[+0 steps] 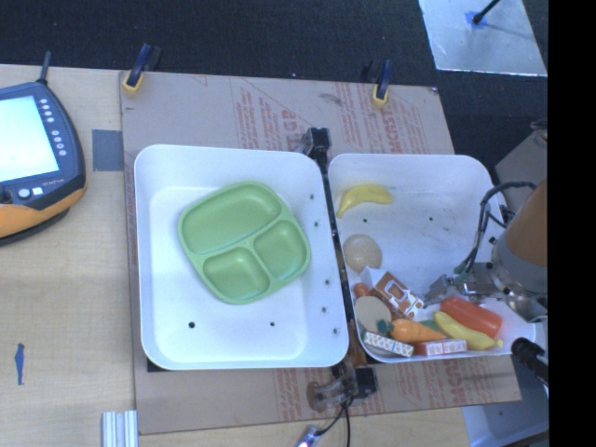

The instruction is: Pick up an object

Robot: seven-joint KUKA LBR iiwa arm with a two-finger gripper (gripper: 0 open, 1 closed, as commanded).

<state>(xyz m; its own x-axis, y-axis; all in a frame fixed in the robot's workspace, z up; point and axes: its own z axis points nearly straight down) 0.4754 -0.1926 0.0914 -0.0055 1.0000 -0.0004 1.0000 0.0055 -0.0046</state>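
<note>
At the right bin's (410, 170) right edge, the arm (526, 250) hangs low; jaws' state unclear.

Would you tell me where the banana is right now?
The banana lies in the right bin, near its upper left corner, above the pale egg.

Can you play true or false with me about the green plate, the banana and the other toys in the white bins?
1. The green divided plate lies in the left bin. True.
2. The banana sits on the green plate. False: it lies in the right bin, near the top.
3. The carrot lies in the right bin's lower part. True.
4. The toys are spread evenly over both bins. False: they crowd the right bin's lower edge.
5. The tablet-like controller lies left of the bins. True.
</note>
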